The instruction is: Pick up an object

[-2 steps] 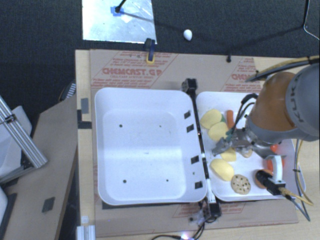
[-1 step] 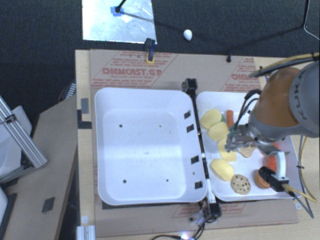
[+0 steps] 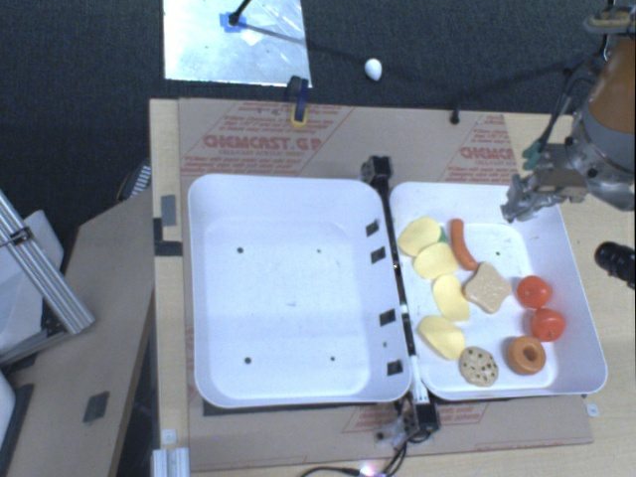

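- We see a light wooden bench (image 3: 119, 266) topped by a brown cardboard sheet with red lettering (image 3: 268, 132); dark carpet lies behind it, bearing a shiny square metal plate (image 3: 234, 28) and a small white ball (image 3: 373, 68).
- An aluminium frame rail (image 3: 40, 276) stands at the left edge.
- The grey arm with its orange band (image 3: 608, 97) reaches in from the right; its two-finger gripper (image 3: 519, 205) hangs over the far rim of the right bin, tilted down toward the left.
- We cannot tell whether the gripper is spread or closed; no object shows between its tips.
- The left shallow white bin (image 3: 288, 286) sits beside the right shallow white bin (image 3: 576, 296), joined along a dark clipped seam.
- The right bin holds the pickable objects: four pale yellow potato-shaped pieces (image 3: 437, 261) in a column near the seam, an orange-red sausage (image 3: 462, 243), a tan bread slice (image 3: 487, 288), two red tomatoes (image 3: 535, 291), a brown glazed doughnut (image 3: 526, 355) and a chocolate-chip cookie (image 3: 479, 366).
- The sausage lies nearest the gripper, apart from it.
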Controlling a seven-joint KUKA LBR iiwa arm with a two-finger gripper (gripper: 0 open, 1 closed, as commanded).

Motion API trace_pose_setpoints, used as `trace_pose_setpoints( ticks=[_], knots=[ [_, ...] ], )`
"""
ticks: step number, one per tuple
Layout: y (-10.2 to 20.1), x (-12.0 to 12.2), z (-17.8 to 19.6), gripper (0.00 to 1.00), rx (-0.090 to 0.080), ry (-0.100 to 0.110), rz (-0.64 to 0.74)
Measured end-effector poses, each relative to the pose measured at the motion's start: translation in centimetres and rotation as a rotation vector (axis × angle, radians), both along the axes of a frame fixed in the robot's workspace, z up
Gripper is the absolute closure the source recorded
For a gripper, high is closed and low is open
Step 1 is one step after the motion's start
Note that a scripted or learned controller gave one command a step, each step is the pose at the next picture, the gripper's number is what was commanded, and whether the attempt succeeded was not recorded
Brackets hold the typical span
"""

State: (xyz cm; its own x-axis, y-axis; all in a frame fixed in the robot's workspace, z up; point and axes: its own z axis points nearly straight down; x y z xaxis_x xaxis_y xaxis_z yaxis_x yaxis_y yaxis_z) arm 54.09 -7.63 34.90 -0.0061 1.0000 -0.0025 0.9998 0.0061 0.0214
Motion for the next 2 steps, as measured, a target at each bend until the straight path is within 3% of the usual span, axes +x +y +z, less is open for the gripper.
trace_pose_setpoints(
  ticks=[1, 2],
  knots=[
    [0.1, 11.7, 2.5, 1.0, -0.001, 0.008, 0.001],
    [15.7, 12.5, -11.0, 1.0, 0.009, 0.031, 0.012]
  ],
)
